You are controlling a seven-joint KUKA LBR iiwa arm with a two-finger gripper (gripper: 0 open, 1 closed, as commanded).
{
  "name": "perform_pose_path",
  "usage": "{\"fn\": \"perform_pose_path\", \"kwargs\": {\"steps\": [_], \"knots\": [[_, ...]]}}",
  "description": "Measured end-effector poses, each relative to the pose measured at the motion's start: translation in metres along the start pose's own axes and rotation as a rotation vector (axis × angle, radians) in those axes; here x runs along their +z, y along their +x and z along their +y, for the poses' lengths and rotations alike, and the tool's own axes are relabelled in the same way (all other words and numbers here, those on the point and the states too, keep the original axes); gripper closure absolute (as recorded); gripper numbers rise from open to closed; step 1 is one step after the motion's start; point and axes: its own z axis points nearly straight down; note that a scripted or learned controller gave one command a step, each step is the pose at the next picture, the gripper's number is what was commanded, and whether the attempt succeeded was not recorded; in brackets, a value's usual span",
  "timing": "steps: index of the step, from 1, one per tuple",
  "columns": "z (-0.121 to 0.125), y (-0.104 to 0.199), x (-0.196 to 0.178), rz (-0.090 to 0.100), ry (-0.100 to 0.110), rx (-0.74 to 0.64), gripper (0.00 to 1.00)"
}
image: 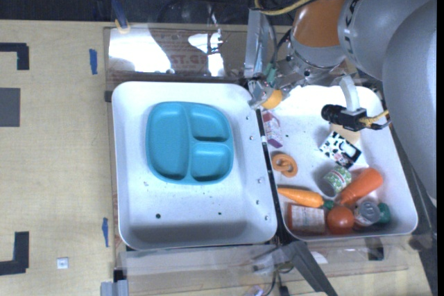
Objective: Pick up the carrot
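Two carrot-like things lie in the right bin [399, 149]. A slim orange carrot [300, 196] lies flat near the bin's front left. A thicker orange-red one [362, 185] with a green stub at its lower end lies tilted to its right. My gripper [266, 93] is at the bin's far left corner, well behind both and over the rim between the bins. A small orange-yellow bit [273, 100] shows at its tip, but I cannot make out what it is.
The left bin [132, 218] holds a blue divided plate [189, 141]. Around the carrots in the right bin lie an orange ring [284, 163], a black-and-white packet [340, 148], a green-labelled can [336, 179], a red tomato [340, 219] and a red-labelled can [305, 217].
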Motion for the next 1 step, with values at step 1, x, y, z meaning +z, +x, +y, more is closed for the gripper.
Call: {"fn": "perform_pose_path", "kwargs": {"steps": [1], "knots": [[-0.0593, 0.0148, -0.0086, 0.001, 0.003, -0.08, 1.0]]}}
